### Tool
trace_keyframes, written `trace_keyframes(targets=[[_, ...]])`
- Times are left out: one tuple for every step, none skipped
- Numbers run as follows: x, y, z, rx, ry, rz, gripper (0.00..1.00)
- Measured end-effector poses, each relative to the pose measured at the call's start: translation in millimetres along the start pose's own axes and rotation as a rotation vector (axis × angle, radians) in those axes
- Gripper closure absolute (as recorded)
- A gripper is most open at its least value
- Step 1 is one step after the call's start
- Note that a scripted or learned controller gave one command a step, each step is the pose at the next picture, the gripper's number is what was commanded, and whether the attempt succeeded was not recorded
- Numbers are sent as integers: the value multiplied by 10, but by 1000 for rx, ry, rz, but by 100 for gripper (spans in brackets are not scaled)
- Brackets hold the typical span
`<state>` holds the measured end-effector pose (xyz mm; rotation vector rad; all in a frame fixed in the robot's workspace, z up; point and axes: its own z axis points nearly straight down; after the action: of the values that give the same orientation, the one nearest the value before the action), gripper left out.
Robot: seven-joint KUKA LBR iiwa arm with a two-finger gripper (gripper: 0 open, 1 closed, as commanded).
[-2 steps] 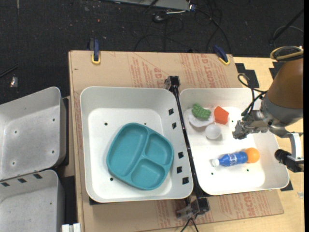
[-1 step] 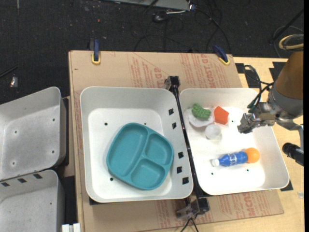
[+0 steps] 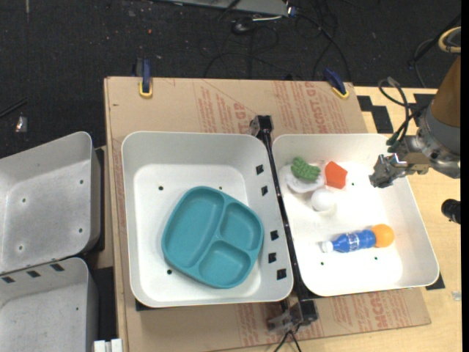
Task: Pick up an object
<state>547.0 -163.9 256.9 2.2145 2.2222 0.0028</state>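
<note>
Blue bottle (image 3: 353, 241) foremost, claw (image 3: 382, 172) tips indistinct

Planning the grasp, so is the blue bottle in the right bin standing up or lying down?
Lying down: the blue bottle rests lengthwise on the right bin's floor.

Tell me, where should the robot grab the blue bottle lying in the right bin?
Probably across the middle of the blue bottle, coming straight down from above. It lies flat on its side, running left to right, so its round body offers two open long sides for the tool to close on. The orange ball touches its right end, so that end is crowded.
</note>
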Motion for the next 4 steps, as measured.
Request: trace_keyframes(targets=[[455, 138, 129, 5, 2, -3, 100], [1055, 339, 107, 2, 3, -6, 100], [1566, 437, 246, 5, 3, -4, 100], [2119, 512, 338, 4, 3, -5, 100]])
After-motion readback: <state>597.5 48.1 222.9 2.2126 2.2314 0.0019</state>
